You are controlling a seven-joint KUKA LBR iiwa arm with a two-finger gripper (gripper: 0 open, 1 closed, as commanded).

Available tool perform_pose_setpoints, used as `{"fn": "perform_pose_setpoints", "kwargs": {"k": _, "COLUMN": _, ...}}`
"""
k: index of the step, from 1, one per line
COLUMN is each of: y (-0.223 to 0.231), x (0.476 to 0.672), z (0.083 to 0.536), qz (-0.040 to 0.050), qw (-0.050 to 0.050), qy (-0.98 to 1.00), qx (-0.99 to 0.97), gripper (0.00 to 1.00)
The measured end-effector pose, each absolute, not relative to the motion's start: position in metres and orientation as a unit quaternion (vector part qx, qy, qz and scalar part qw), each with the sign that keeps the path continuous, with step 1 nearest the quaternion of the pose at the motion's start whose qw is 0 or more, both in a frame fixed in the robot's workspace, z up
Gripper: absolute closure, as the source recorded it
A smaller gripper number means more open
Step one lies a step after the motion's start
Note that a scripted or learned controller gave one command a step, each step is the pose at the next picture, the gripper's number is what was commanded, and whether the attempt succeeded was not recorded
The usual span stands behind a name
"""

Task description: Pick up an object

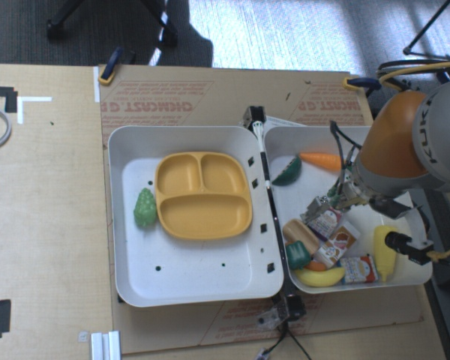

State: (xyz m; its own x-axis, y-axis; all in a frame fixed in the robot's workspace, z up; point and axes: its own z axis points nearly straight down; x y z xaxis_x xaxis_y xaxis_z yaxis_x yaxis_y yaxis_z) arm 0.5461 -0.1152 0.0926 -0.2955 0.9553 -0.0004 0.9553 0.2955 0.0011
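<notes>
Overhead, 2 shallow white bins sit side by side on a sheet of cardboard [210, 100] laid over the wooden bench [45, 238], and the clip-lined divider [268, 201] where their rims meet serves as the landmark. Left of the divider, the left bin [124, 276] holds a yellow plate with 3 compartments [204, 195], its right edge just short of the divider, and a green knobbly toy [145, 208] touches the plate's far side from the divider. Right of the divider, the right bin [285, 137] holds the clutter: a dark green wedge-shaped piece [289, 172] lies just beside the divider near its upper half, with an orange carrot [320, 160] just beyond it. Lower down, a tan block [301, 235] and a teal piece [298, 255] lie close to the divider, a yellow banana [320, 277] curves along the bin's near rim, and small printed packets [337, 246] are heaped between these. A second yellow piece [385, 252] stands farther from the divider, near the bin's right rim. The grey arm with its orange band [397, 137] reaches over the right bin, and the gripper [343, 193] hangs low over the packet heap, well right of the divider and just below the carrot. Its tip is tangled visually with wires and packets, so I cannot tell whether it is apart, together or clamped on anything.
</notes>
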Motion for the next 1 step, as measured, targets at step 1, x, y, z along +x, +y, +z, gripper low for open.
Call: {"fn": "perform_pose_setpoints", "kwargs": {"k": 1, "y": -0.1156, "x": 0.5479, "z": 0.1030, "qz": 0.0014, "qw": 0.003, "qy": 0.804, "qx": 0.594, "gripper": 1.00}}
